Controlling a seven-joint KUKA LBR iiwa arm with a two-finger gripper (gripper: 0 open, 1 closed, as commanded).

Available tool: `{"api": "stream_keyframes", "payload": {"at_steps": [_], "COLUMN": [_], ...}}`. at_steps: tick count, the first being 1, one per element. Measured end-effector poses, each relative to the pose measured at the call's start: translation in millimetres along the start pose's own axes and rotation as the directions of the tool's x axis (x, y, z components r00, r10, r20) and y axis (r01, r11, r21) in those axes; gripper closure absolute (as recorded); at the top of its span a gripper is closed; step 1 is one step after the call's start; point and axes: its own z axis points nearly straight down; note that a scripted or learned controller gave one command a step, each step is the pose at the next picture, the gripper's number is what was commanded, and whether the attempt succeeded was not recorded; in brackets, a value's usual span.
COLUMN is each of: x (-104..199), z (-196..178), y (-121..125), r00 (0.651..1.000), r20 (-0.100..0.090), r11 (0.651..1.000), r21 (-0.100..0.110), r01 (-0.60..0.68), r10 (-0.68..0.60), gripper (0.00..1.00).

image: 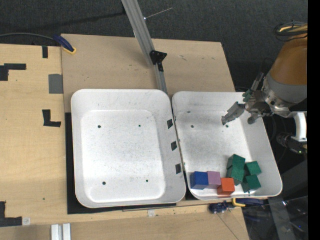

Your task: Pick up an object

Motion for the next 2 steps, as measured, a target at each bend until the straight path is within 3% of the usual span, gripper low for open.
{"api": "stream_keyframes", "payload": {"at_steps": [2], "x": [11.6], "z": [95.8], "y": [-8.3], "r00": [1.000], "r20": [-0.001], "r11": [1.000], "r21": [0.000], "r01": [0.001], "r10": [-0.001], "gripper": [0.00]}}
